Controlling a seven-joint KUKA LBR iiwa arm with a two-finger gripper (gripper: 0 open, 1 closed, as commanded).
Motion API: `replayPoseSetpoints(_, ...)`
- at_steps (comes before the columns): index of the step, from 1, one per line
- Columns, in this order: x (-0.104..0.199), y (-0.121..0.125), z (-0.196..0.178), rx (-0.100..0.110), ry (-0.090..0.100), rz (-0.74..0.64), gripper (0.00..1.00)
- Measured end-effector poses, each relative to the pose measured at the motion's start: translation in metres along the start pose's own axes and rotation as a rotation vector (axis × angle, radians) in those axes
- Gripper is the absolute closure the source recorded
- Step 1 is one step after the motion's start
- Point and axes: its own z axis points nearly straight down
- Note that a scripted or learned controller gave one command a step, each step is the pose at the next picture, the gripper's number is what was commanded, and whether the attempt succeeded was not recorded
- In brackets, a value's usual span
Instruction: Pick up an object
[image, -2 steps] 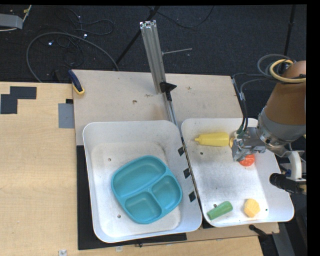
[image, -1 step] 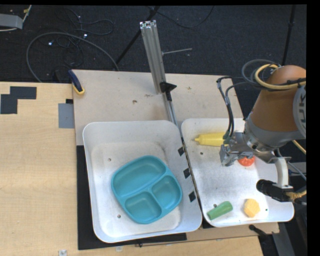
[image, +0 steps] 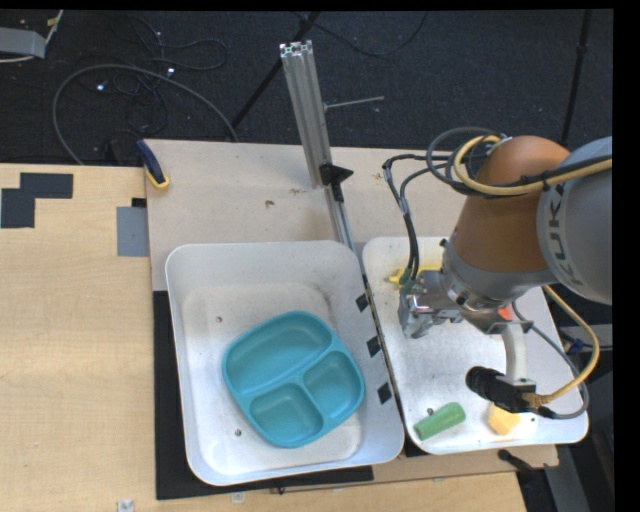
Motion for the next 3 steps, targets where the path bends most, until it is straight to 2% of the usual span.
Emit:
replayPoseSetpoints(1, 0.051, -0.007, 0.01, 0.001, 0.0, 0.0, 1.0)
replayPoseSetpoints(2, 0.108, -0.028, 0.005, 0.001, 0.0, -0.001, 1.0)
replayPoseSetpoints(3, 0.105, -0.028, 0.005, 0.001, -0.002, 0.003, 0.0)
